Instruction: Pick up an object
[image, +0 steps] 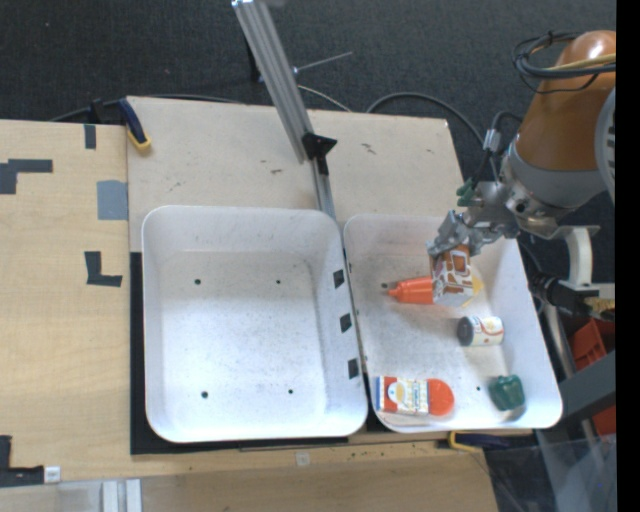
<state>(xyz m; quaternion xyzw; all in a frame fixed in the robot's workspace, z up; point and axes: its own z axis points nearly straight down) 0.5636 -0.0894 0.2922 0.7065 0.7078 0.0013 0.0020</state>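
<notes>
- The gripper (455, 240) sits directly over a brown-and-white packet (453, 276) in the right bin (530, 330); whether it grips it, I cannot tell.
- Risk: the packet slips free, or nudges the touching orange carrot (412, 291).

hand (455, 240) fingers blurred (state unclear), arm (570, 110) cropped at right edge

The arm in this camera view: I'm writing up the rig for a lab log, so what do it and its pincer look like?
The arm has a rounded orange band above a grey wrist section. Thin black cables loop beside the orange part. The pincer is a small grey metal assembly, with a touch of green at its mount.
</notes>
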